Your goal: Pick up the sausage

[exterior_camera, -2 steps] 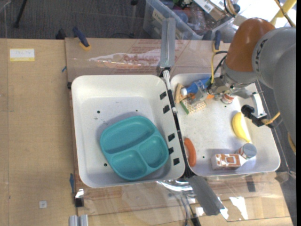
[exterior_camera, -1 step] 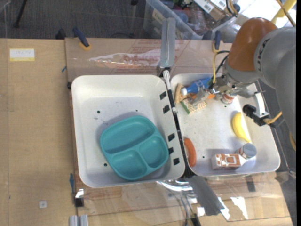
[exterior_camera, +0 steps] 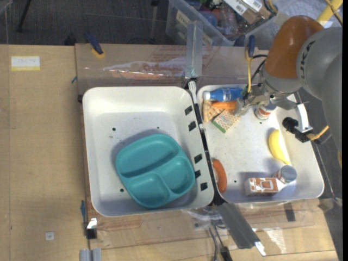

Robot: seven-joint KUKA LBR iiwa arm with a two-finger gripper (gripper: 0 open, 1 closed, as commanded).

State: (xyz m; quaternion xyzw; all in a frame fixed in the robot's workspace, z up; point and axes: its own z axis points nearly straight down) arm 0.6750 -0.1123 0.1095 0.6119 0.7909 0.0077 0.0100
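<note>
The sausage (exterior_camera: 219, 175) is a reddish-orange link lying lengthwise at the near left of the right bin (exterior_camera: 310, 197), tight against the divider between the bins. My gripper (exterior_camera: 252, 100) hangs over the far part of the right bin, beside a blue bottle (exterior_camera: 224, 94) and an orange item (exterior_camera: 224, 106). It is well apart from the sausage, which lies toward the near edge from it. The grey arm with its orange band (exterior_camera: 292, 47) reaches in from the right.
The right bin also holds a yellow banana (exterior_camera: 278, 146), a small brown carton (exterior_camera: 263, 186), a grey can (exterior_camera: 287, 174), a checkered packet (exterior_camera: 224, 120) and a small jar (exterior_camera: 264, 112). A teal divided plate (exterior_camera: 155, 170) sits in the left bin (exterior_camera: 103, 107). A crate of clutter (exterior_camera: 228, 4) stands behind.
</note>
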